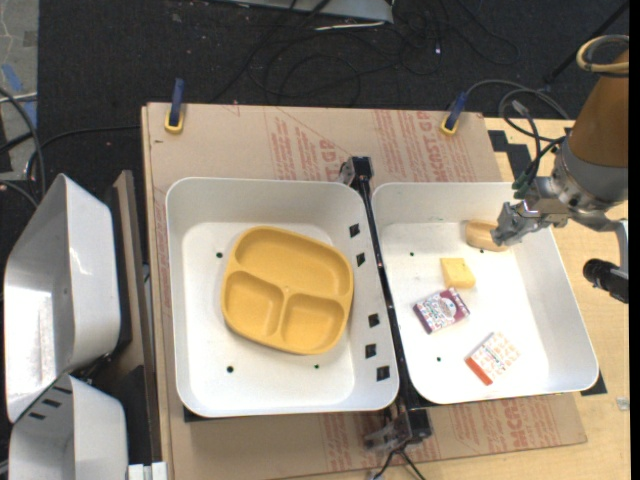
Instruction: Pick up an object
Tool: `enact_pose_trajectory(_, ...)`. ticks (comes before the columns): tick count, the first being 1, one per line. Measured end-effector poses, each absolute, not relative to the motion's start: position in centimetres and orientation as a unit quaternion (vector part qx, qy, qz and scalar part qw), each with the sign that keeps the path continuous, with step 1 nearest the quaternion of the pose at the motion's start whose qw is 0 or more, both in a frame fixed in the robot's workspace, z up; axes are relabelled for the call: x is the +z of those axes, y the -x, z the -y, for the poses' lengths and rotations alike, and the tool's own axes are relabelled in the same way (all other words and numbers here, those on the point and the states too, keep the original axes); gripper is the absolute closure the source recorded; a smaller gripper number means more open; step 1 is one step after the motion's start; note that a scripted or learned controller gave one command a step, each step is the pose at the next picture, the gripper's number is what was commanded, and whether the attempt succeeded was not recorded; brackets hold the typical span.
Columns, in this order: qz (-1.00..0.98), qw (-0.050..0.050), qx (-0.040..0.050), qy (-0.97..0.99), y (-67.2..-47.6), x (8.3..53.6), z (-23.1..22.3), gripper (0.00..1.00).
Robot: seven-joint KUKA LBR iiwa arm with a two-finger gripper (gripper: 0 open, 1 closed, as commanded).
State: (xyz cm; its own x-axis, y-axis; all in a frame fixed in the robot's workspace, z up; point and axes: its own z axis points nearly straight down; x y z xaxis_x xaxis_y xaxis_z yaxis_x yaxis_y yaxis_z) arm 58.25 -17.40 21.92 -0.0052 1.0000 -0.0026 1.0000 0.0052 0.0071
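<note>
Because the tan block (481, 234) lies against the right bin's (560, 298) upper wall, right of frame centre, the gripper (518, 222) at its edge may nudge it aside. Finger spread: cannot tell. Yellow cube (458, 272) sits nearby.

Two shallow white bins sit side by side — a left bin (190, 268) and a right bin (560, 308). The left one holds one yellow divided plate (287, 290) with three compartments. The right one holds four small things — one tan piece (481, 235), one yellow block (458, 272), one purple packet (441, 311), one red-and-white packet (492, 357).
</note>
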Motion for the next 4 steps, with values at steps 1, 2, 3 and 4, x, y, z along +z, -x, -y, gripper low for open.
enact_pose_trajectory(1, -0.71, -0.001, -0.0001, -0.704, -57.6, 21.3, 11.5, 1.0)
enact_pose_trajectory(2, -0.71, -0.001, 0.0001, -0.704, -56.9, 21.3, 5.1, 1.0)
enact_pose_trajectory(3, -0.71, -0.001, -0.0001, -0.704, -56.4, 21.1, 0.6, 1.0)
enact_pose_trajectory(4, -0.71, -0.001, -0.0004, -0.704, -55.4, 21.1, -5.3, 1.0)
